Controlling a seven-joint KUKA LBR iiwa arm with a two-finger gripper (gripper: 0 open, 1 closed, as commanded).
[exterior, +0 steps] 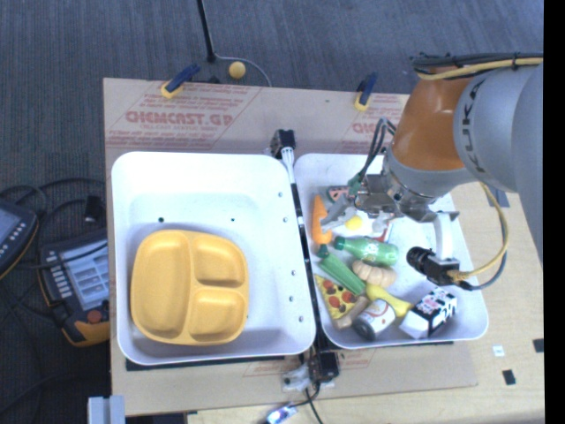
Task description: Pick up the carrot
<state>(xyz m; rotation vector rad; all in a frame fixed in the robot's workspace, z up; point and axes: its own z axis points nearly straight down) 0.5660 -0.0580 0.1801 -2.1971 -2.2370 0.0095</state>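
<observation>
Carrot: lies in the right bin, against its left wall, upper part of the toy pile; orange body running up and down the view, a green piece at its lower end. Not lifted.
Gripper: low over the right bin, just right of the carrot, above a yellow toy. Whether its fingers are open or closed cannot be told; nothing is seen between them.
Arm: reaches in from the right, wrist above the bin's upper half.
Left bin: holds a yellow tray; not involved.
Done: approach to the right bin, judging by position.
Left: align over the carrot, close on it, lift clear of neighbouring toys.
</observation>
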